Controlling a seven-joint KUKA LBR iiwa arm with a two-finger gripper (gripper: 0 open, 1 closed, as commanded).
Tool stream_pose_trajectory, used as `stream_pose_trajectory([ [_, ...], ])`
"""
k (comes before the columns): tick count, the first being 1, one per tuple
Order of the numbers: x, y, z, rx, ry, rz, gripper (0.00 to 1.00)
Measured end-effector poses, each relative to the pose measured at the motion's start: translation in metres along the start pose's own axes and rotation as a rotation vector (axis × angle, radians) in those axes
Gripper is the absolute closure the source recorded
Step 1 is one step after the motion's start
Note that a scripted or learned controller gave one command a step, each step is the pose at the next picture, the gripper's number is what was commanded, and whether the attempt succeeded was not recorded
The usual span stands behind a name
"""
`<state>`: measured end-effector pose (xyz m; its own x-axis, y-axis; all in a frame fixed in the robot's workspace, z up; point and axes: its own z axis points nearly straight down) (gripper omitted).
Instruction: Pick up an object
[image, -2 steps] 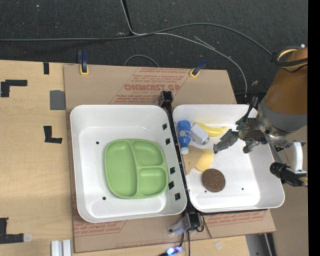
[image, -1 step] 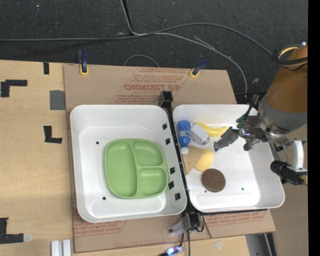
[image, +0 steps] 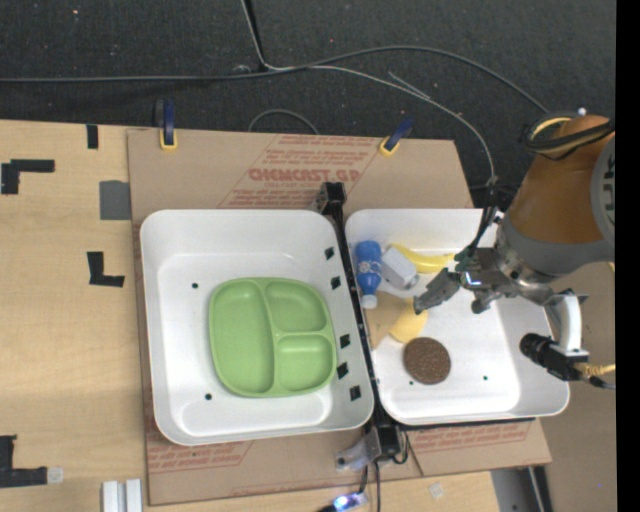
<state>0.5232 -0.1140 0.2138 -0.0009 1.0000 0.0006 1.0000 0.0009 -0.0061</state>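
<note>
The arm reached in over the right bin (image: 500, 395), and the end effector (image: 452, 288) hung low above its middle, dark fingers spread apart with nothing between them. Empty-handed, then! Just below and to the left of the tips lay a pale yellow piece (image: 408, 325), and that looked the likeliest pick. It sat on the bin floor, touching or very nearly touching a brown disc (image: 427, 360) beside it. It looked small, light and smooth-skinned, probably a hollow plastic toy, so it could well squirt out of a hard pinch; a grip across its narrow middle seemed the safest bet.

Up by the divider, a blue bottle (image: 367, 268) lay close against a grey-white block (image: 399, 268), with a yellow banana-like shape (image: 432, 261) just behind them. That cluster was tight, and fingers dropping there risked nudging a neighbour rather than closing on one thing. The flat disc offered little height to catch.

Over in the left bin (image: 165, 330) sat a green divided tray (image: 271, 335), well apart from the action, on the cardboard-covered worktop (image: 300, 165).
</note>
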Motion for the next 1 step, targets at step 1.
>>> stream_pose_trajectory([
  [1,-0.0051,-0.0074,0.0482,0.0,0.0,0.001,0.0],
])
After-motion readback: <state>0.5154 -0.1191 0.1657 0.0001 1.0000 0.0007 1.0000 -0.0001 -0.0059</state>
